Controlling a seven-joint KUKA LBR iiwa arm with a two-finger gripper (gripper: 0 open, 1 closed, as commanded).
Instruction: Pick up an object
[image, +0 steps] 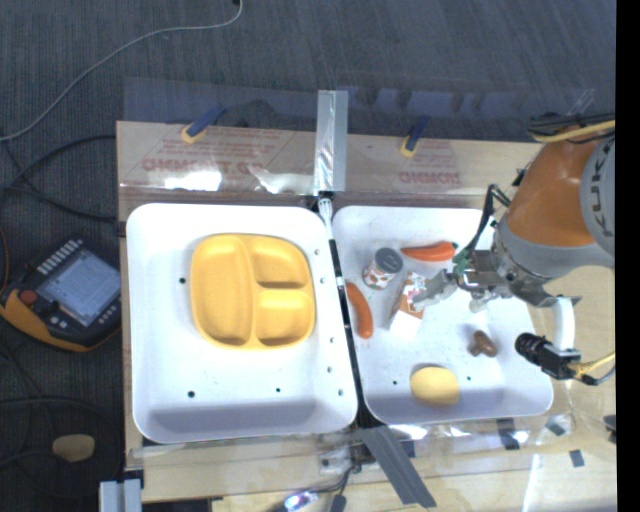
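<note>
**Operator:** Report position of fingers and nearest object.

**Arm:** My fingers are low in the right bin, tips at a small red-and-white carton. Whether they are open or closed on it: I cannot tell.

**Operator:** Inventory?

**Arm:** Right bin: one carton, one can, one carrot lying left-right, one sausage lying near-far, one lemon, one brown piece. Left bin: one yellow tray.

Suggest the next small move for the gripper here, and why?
Probably lower straight down and close. The gripper sits in the right bin right over the small red-and-white packet, with nothing visibly between its fingers. The can and the orange carrot lie close by, so a sideways shift risks nudging them.
</note>
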